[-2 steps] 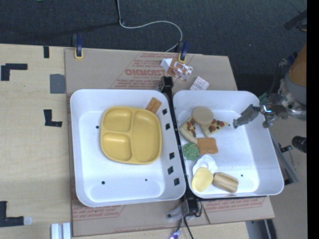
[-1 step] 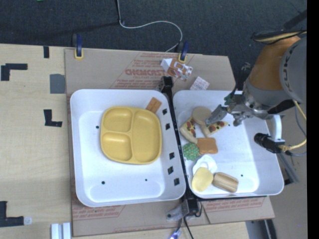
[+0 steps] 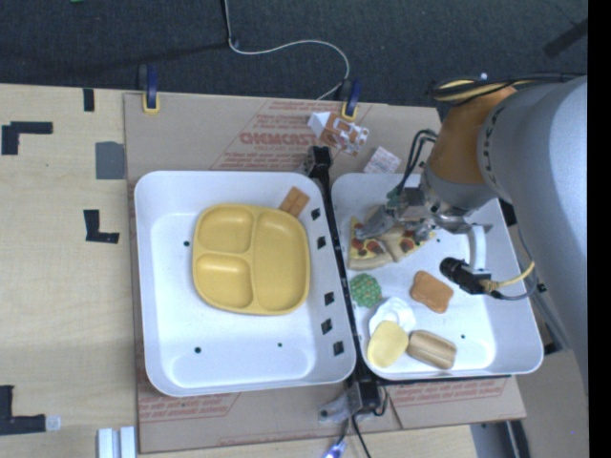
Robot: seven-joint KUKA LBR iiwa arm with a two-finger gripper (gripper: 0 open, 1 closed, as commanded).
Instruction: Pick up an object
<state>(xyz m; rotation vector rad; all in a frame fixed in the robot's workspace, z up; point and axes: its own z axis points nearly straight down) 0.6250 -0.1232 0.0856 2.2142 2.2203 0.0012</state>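
A: Where is your arm (image 3: 535,151) now?
B: It reaches in from the right, bent down over the right bin (image 3: 516,351), claw (image 3: 396,219) low, just above the pizza slice (image 3: 382,247).
A: Claw released or clenched?
B: Can't tell; wrist hides it.

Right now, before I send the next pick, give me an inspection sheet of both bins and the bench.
Surface: left bin and right bin, side by side on cardboard.
Job's things: pizza slice, green piece, orange piece, yellow piece and bread roll in right bin.
Clutter: yellow divided plate and small tan piece in left bin.
Pincer: low over the pizza slice; grip unclear.
Cables: white cable above the bins.
Surroundings: wooden bench, dark floor.
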